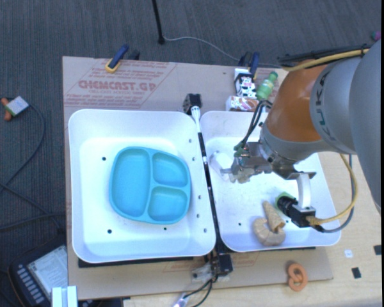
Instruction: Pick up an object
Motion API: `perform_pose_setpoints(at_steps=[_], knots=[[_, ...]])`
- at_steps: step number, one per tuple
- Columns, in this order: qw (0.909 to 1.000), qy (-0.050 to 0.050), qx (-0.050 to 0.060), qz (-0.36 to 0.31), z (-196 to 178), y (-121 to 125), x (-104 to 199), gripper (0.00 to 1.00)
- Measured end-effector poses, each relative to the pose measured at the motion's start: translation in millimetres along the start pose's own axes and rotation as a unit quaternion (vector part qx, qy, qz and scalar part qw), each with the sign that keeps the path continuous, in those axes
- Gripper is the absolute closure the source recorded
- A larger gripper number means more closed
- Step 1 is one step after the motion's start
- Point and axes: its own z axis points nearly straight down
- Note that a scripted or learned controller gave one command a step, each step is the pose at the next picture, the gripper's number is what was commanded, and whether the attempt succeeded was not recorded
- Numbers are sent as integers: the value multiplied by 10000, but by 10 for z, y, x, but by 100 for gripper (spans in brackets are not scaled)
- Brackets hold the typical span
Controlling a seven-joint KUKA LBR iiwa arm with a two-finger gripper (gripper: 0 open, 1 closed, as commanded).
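My gripper (240,170) hangs low over the left middle of the right bin (225,235), under the grey and orange arm. A tan, lumpy, peanut-shaped object (269,226) lies near that bin's front edge, down and to the right of the gripper and apart from it. A blue divided plate (150,184) lies flat in the middle of the left bin (83,171). I see nothing between the gripper and the bin floor.
Behind the right bin stand a small patterned box (244,93) and a green-capped bottle (267,86). An orange ring-shaped item (297,275) lies on the bench in front of the right bin. Blue clamps (118,57) hold the board's back edge.
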Motion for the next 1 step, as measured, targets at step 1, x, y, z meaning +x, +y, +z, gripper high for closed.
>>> perform_pose_setpoints(at_steps=[1], knots=[[10000,13,0,-8,-6,-401,443,100]])
